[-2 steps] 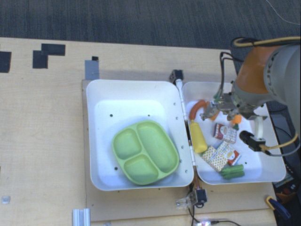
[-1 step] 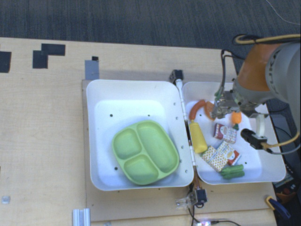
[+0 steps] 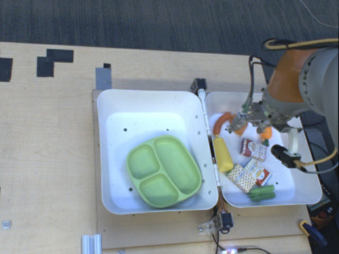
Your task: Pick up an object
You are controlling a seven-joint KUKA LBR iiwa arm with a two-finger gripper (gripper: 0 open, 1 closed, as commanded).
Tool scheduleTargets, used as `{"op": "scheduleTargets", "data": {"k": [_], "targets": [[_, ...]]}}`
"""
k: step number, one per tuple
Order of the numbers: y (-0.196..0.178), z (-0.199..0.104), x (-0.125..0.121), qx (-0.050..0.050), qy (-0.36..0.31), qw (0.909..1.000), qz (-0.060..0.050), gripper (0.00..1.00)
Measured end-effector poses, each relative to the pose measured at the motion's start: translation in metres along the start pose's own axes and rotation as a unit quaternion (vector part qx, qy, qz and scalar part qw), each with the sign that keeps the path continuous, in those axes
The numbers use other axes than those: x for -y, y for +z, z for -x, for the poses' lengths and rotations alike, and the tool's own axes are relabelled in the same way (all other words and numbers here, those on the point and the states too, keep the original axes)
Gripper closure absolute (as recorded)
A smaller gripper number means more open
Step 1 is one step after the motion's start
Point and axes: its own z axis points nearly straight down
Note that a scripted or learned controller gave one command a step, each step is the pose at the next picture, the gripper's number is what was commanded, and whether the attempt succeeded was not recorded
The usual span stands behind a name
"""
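My gripper (image 3: 244,121) hangs low over the back part of the right bin (image 3: 304,194), under the grey arm with its orange band (image 3: 288,81). A curved red-orange sausage-shaped piece (image 3: 222,120) lies just left of it, close to its tip. A small orange piece (image 3: 265,134) sits right of the gripper. Further forward lie a yellow corn-like piece (image 3: 223,155), a red and white carton (image 3: 254,150), a patterned box (image 3: 247,177) and a green vegetable (image 3: 262,193).
The left bin (image 3: 114,142) holds a green divided plate (image 3: 163,170). A rail (image 3: 208,136) separates the two bins. Cables run along the right bin's right side, beside a black part (image 3: 283,156) of the arm.
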Motion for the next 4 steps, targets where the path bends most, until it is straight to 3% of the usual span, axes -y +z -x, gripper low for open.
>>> {"op": "scheduleTargets", "data": {"k": [1, 2, 3, 4], "targets": [[-0.011, -0.001, -0.001, 0.000, -0.001, 1.0000, 0.002, 1.00], [-0.011, -0.001, -0.001, 0.000, -0.001, 1.0000, 0.002, 0.00], [-0.022, -0.002, -0.003, -0.001, -0.002, 1.0000, 0.003, 1.00], [-0.022, -0.002, -0.003, -0.001, -0.002, 1.0000, 0.003, 0.00]]}}
